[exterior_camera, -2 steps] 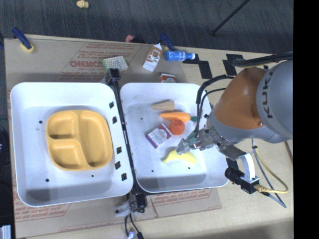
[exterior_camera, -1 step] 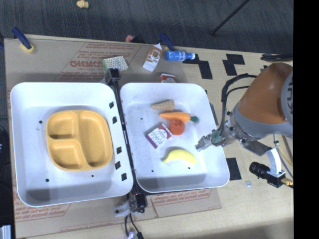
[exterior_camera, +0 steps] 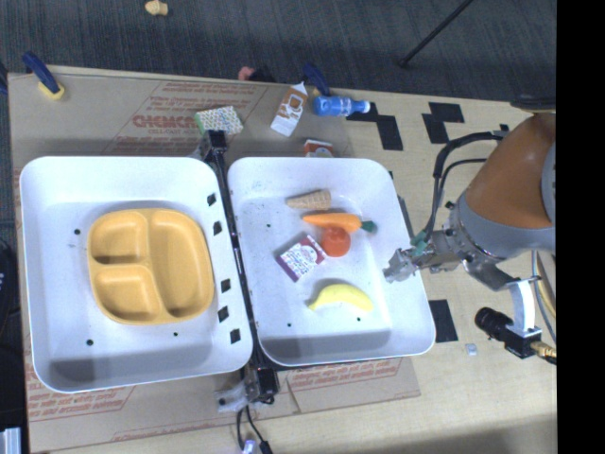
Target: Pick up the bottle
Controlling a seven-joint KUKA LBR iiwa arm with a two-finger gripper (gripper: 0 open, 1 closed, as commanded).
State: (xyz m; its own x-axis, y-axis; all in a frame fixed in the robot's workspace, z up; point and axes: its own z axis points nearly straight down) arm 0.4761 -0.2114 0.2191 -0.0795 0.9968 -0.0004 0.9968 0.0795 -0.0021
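A small blue bottle (exterior_camera: pixel 337 106) lies on its side on the cardboard behind the right bin (exterior_camera: pixel 406 301), outside both bins. My gripper (exterior_camera: pixel 405 262) hangs over that bin's right rim, well to the front and right of the bottle and apart from it. The grey and orange arm (exterior_camera: pixel 506 201) reaches in from the right. I see nothing held at the gripper.
The right bin holds a waffle cone (exterior_camera: pixel 309 200), a carrot (exterior_camera: pixel 336 221), a small red object (exterior_camera: pixel 337 242), a maroon packet (exterior_camera: pixel 301 257) and a banana (exterior_camera: pixel 341 297). A yellow divided plate (exterior_camera: pixel 149 264) sits in the left bin (exterior_camera: pixel 43 253). Small cartons (exterior_camera: pixel 289 109) lie near the bottle.
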